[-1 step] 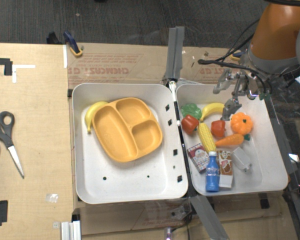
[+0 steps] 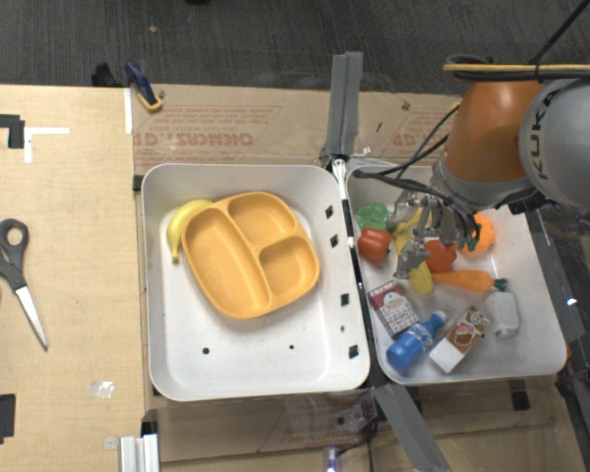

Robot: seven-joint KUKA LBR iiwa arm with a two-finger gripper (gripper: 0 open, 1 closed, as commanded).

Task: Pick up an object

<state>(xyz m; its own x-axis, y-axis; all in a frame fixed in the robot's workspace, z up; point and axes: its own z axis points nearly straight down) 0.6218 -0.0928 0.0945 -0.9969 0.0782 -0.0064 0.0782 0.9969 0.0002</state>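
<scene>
— Gripper [image 2: 425, 236] hung low in the right bin [image 2: 543, 354], over the toys near its far left corner; I couldn't tell its opening or any hold.

— Nearest things?

— A red pepper [image 2: 374, 245], a green piece [image 2: 375, 215], a carrot [image 2: 464, 281].

— Any writing?

— "KUKA" on the arm [image 2: 541, 136], mirrored letters on the cardboard [image 2: 226, 131]. The carton [image 2: 394, 308] print was unreadable.

— Left bin [image 2: 167, 362]?

— A yellow plate [image 2: 251, 254], with a banana [image 2: 181, 224] at its far left edge.
</scene>
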